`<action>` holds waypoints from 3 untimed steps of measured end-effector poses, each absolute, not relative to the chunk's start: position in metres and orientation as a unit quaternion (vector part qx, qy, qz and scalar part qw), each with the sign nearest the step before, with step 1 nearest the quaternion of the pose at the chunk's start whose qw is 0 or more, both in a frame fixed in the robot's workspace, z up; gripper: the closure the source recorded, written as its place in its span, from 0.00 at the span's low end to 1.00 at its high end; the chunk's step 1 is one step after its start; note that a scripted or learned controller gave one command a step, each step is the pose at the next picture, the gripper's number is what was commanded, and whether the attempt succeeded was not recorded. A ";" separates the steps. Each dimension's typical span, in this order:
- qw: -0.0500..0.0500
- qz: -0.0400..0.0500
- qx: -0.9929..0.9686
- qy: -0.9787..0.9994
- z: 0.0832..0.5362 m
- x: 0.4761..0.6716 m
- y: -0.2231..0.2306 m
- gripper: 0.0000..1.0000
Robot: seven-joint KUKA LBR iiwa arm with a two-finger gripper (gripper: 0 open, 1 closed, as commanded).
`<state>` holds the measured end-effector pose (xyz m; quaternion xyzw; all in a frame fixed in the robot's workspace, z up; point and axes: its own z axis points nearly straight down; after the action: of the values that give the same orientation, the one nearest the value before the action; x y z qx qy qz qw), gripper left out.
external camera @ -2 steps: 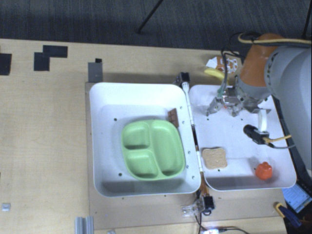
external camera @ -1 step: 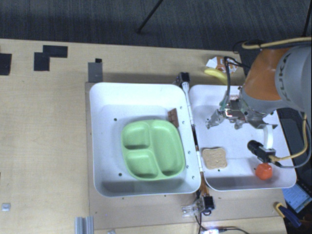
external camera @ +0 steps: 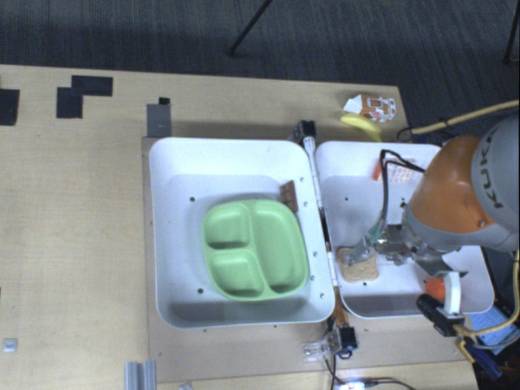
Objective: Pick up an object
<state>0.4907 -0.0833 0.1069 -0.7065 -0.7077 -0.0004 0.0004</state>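
We see the gripper [external camera: 372, 246] low in the right bin [external camera: 357, 177], directly over a tan object [external camera: 358, 265], presumably to grasp it. We cannot tell the jaw opening.

Robotics lab, not a home or kitchen. Plywood counter [external camera: 73, 242] with black tape marks [external camera: 81, 94] stuck on it, two white bins [external camera: 175, 218] bolted side by side, loose cables [external camera: 455, 120] trailing off the edge, industrial grey-and-orange arm [external camera: 455, 197] mounted at the right. Dark carpet floor [external camera: 162, 15] behind, with a thin black stand leg [external camera: 258, 15] crossing it. Green divided plate [external camera: 255, 249] looks like a test prop.
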 end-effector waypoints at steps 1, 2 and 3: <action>-0.001 -0.002 -0.706 -0.708 0.118 0.493 -0.083 1.00; -0.002 -0.001 -0.707 -0.708 0.154 0.506 -0.172 1.00; -0.001 -0.001 -0.706 -0.708 0.154 0.506 -0.171 0.00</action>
<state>0.5059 -0.1709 0.1539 -0.7064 -0.7079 -0.0009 -0.0012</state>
